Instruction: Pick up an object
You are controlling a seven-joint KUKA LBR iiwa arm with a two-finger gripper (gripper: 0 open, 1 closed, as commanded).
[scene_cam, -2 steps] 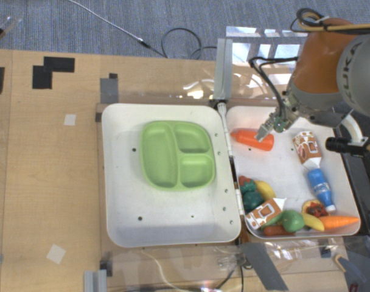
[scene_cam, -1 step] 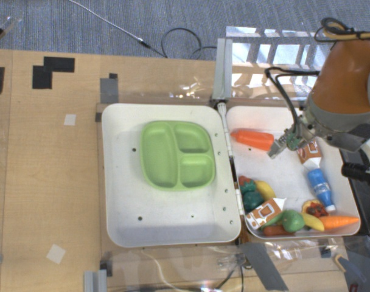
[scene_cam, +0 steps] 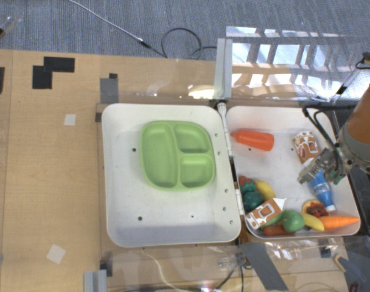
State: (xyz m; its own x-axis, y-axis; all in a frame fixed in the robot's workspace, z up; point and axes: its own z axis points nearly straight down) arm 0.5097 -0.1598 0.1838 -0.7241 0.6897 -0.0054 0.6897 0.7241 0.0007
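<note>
Smooth shiny plastic for the green tray [scene_cam: 176,155] and both white bins [scene_cam: 121,224]. Pale flat wood on the bench [scene_cam: 45,181]. Glossy plastic on the orange carrot [scene_cam: 254,140] and blue bottle [scene_cam: 322,191]. Rough blue carpet [scene_cam: 142,11] up top. Shiny metal frame [scene_cam: 221,72].

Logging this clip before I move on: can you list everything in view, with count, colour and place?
bins: 2, white, side by side on the bench
tray: 1, green, three compartments, in left bin
carrots: 2, orange, one at top of right bin, one at its bottom right
cartons: 2, brown and white, upper right and bottom middle of right bin
bottle: 1, blue, right bin, under the gripper
toy food pile: several, green, yellow, red, bottom of right bin
cable: 1, black, on carpet
gripper: 1, grey, over right bin
</note>
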